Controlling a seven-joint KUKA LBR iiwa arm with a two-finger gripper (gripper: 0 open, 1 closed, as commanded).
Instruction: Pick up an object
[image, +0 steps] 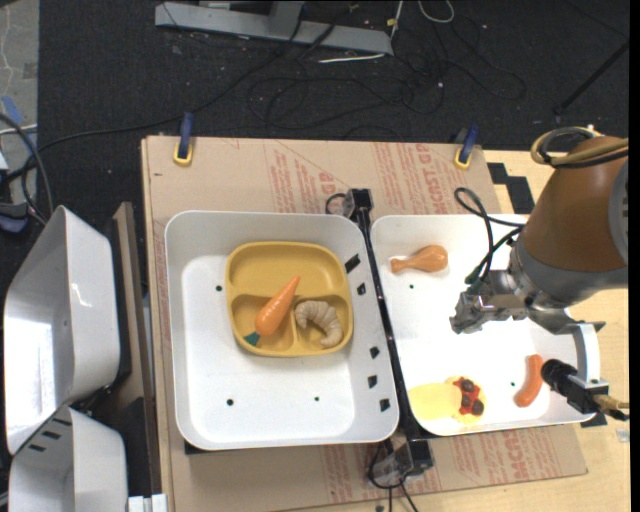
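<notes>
Two white bins on a cardboard-covered bench (300, 165), dark cabled floor beyond. Left bin (190, 330): yellow plate (240, 270), carrot (277, 306), shrimp (321, 320). Right bin (420, 300): drumstick (420, 261), sausage (528, 381). Gripper (466, 317) mid-bin; finger state indeterminable.

A grey arm (560, 275) with a broad orange band, black cables looping beside it, ends in a dark metal gripper (468, 315) over the right bin (420, 400)

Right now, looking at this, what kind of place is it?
Probably a robotics lab test bench, not a kitchen: two white bins clamped on cardboard, toy food such as a carrot in a yellow divided plate, loose cables on dark carpet, and a robot arm's hand over the right bin.
</notes>
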